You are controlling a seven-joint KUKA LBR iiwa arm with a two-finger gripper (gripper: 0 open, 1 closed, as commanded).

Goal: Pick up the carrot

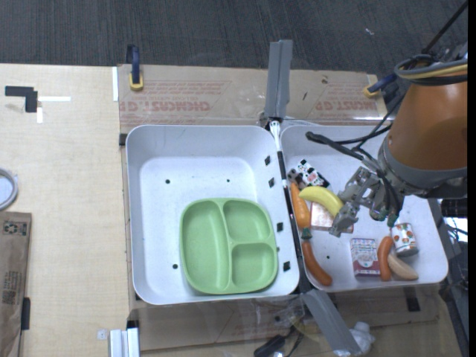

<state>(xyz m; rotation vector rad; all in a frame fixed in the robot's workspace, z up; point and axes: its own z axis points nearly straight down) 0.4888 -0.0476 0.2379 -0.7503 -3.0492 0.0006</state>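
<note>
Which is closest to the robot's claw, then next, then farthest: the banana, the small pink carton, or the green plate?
Measured from the gripper in the camera view:
1. Banana, just to its left in the right bin.
2. Small pink carton, below it toward the bin's front edge.
3. Green plate, far left, in the other bin.

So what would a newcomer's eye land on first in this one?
Probably the grey arm with its orange band, reaching in from the right, its gripper above the cluttered right bin beside a banana. Next, the green divided plate, alone in the left bin.
</note>
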